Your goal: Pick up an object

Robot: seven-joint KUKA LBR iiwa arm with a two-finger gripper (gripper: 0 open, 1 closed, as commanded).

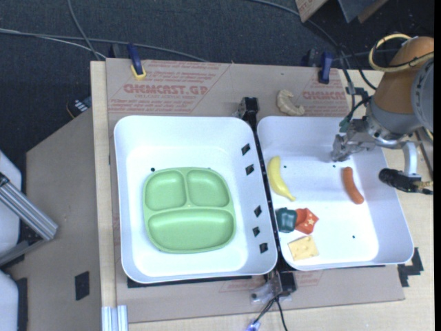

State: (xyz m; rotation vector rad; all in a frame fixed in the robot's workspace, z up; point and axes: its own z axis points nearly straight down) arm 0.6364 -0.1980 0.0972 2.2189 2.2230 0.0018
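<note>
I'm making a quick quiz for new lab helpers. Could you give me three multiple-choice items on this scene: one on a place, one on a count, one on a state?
1. Where is the green divided plate?
A. left bin
B. right bin
C. on the cardboard

2. How many compartments does it have?
A. two
B. three
C. five

3. How does the banana lie?
A. between the gripper's fingers
B. loose on the right bin's floor
C. on the plate

Key: 1 A, it sits inside the left bin. 2 B, two small above one large. 3 B, the gripper hangs apart from it.

We see the arm (413, 81) cut off by the right edge; the gripper (342, 150) fingertips are too small to read; the teal block (285, 218) sits partly behind the red piece (306, 221).
</note>
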